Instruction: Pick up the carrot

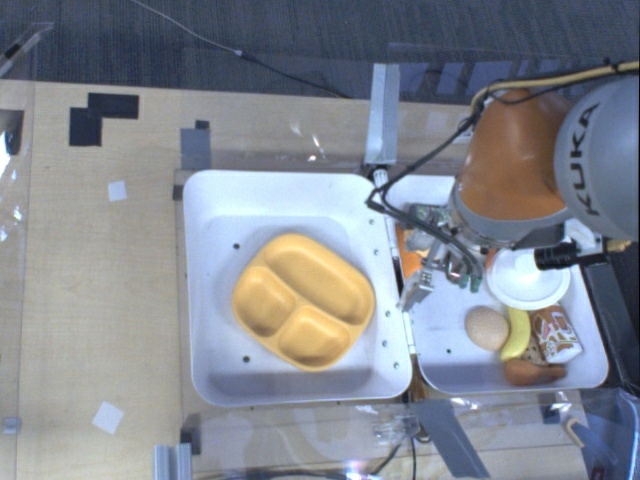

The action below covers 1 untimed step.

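Hovering low over the left edge of the right bin (596,368), the end effector (418,290) sits just beside the carrot (409,255), its state something I cannot tell, so the approach seems underway and the next move calls for centring over that orange sliver.

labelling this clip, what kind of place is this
Most likely a robotics lab bench set up for pick-and-place trials. Two shallow white bins sit side by side, the left bin holding a yellow divided plate, the right bin toy food, with a KUKA arm over it.
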{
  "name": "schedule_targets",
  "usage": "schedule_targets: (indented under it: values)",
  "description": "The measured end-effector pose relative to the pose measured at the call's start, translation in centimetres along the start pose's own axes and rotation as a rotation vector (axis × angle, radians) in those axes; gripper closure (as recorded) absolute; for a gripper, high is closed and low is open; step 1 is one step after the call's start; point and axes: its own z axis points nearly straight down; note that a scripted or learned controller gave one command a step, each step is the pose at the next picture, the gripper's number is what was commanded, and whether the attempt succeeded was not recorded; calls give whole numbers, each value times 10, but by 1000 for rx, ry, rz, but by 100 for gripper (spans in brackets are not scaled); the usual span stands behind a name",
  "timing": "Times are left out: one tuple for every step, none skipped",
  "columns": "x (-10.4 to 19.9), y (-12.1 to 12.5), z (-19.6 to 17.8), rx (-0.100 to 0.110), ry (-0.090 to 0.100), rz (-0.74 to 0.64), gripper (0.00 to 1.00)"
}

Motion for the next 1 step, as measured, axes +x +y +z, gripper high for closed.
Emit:
schedule_targets:
  values:
    - [51,-20,0,1,2,243,0]
